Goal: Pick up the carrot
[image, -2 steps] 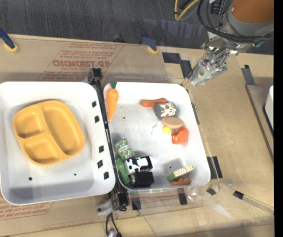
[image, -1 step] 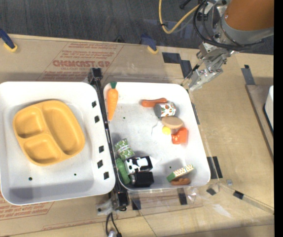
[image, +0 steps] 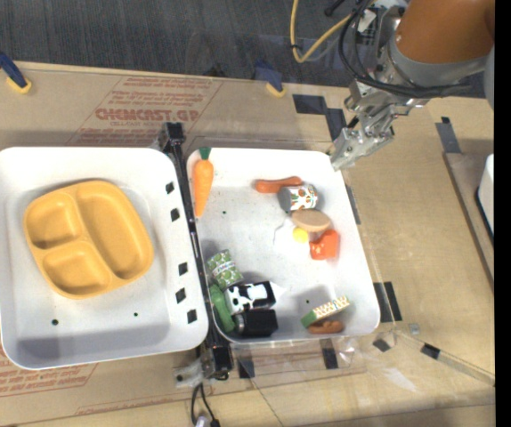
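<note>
**Carrot against the left wall of the right bin, tool above the far corner**

Where the right bin meets the divider, the carrot lies lengthwise along that bin's left wall, a smooth orange cone with a small green top pointing to the far rim. Open white floor lies to the carrot's right. Further right of the carrot sit a reddish sausage shape, a small round can, a tan oval piece and a red block. Nearer the camera than the carrot are a green packet and a black-and-white toy, crowded and hard to make out. Left of the carrot, the other bin holds a yellow compartment tray. The tool hangs above the right bin's far right corner, well apart from the carrot; its fingers look close together with nothing between them.
</note>
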### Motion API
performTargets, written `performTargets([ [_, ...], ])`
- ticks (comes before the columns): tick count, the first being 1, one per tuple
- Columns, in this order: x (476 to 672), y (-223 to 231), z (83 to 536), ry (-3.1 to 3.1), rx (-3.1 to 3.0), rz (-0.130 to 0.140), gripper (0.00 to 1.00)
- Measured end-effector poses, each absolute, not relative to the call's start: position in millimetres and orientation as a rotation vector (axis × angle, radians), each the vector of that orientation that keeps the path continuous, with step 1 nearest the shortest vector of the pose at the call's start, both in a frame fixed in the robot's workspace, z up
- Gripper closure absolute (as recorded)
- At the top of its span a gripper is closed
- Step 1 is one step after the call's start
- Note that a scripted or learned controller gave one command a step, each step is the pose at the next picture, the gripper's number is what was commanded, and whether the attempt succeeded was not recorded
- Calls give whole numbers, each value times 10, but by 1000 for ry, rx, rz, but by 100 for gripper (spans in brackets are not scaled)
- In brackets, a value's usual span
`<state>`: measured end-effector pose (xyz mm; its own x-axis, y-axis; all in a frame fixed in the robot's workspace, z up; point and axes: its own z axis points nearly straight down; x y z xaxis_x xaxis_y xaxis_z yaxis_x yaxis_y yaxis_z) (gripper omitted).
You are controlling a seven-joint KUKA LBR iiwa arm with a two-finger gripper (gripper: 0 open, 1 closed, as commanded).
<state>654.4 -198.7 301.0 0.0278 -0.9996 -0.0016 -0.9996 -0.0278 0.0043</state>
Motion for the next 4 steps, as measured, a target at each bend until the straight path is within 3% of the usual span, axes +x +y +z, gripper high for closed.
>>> performTargets([
  [2,6573,-2076,2822,-2462,1943,-12,100],
  [3,6583,-2075,3038,-2127,2316,2,100],
  [4,6577,-2044,2893,-2042,2389,-4,100],
])
